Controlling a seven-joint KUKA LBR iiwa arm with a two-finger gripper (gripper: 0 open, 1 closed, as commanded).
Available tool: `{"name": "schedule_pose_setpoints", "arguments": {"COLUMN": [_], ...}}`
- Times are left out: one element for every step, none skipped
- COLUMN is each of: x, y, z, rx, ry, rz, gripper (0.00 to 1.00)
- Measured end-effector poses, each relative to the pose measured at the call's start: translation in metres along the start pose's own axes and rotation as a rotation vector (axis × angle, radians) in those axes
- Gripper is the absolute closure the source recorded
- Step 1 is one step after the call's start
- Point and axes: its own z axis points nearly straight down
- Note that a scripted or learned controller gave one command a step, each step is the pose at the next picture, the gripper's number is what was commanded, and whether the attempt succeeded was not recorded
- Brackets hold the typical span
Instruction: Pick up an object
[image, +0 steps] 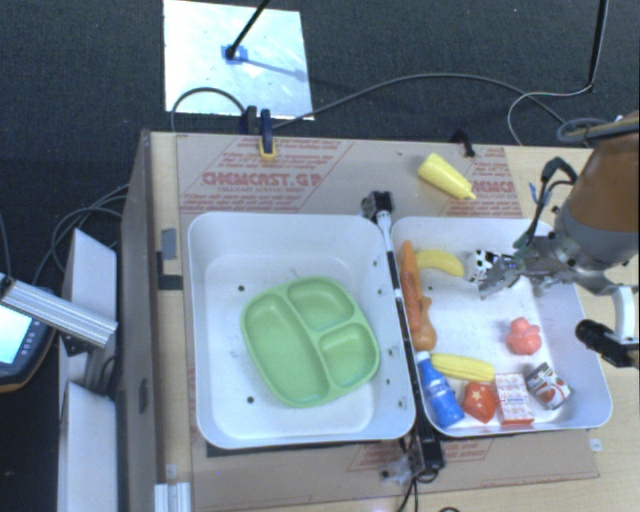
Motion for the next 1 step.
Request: {"name": "schedule_pose_setpoints", "arguments": {"x": [-0.0479], "y": [-0.0394], "z": [0.0549], "rx": [0.002], "ry": [-0.001], "rz": [0.002], "gripper": [0.00]}}
